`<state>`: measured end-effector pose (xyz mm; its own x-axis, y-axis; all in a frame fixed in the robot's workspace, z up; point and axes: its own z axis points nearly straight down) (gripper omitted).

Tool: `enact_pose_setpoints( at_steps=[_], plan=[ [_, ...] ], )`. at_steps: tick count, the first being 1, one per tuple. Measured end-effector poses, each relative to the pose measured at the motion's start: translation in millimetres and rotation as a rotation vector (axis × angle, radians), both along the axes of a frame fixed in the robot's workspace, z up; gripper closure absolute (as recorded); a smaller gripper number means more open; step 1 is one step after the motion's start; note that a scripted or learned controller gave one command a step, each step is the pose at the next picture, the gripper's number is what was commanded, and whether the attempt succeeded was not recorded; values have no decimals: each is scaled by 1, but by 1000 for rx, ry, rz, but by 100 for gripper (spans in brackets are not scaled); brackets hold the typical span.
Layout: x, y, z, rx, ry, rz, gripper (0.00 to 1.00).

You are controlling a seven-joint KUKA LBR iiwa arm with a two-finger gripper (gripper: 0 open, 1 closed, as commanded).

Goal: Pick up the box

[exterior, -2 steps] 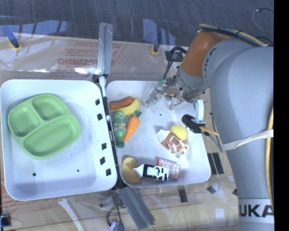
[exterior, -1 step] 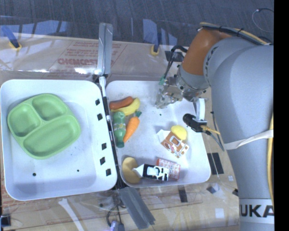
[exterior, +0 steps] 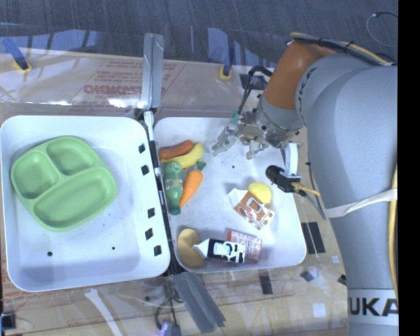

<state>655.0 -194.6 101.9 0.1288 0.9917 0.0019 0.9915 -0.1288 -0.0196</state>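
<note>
Right bin (exterior: 294, 254): lemon (exterior: 260, 192) touches box (exterior: 255, 211); bottle (exterior: 229, 248) near.

A green divided plate (exterior: 61, 181) fills the left bin (exterior: 28, 271); a carrot (exterior: 190, 185) and banana (exterior: 189, 157) lie right.

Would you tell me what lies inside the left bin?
A green divided plate lies in the left bin, its three sections bare. Whatever sits beneath the plate is covered.

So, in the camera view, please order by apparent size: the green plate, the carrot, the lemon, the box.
1. green plate, clearly largest.
2. box and carrot look alike; I cannot rank them.
3. lemon, smallest.
</note>
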Motion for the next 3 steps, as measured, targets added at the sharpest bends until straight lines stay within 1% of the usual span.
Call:
enact_pose_setpoints(
  at_steps=[1, 2, 3],
  plan=[
    [0, 1, 6, 1, 5, 6, 100],
    [0, 1, 6, 1, 6, 6, 0],
    [2, -2, -13, 0, -12, 166, 0]
  ],
)
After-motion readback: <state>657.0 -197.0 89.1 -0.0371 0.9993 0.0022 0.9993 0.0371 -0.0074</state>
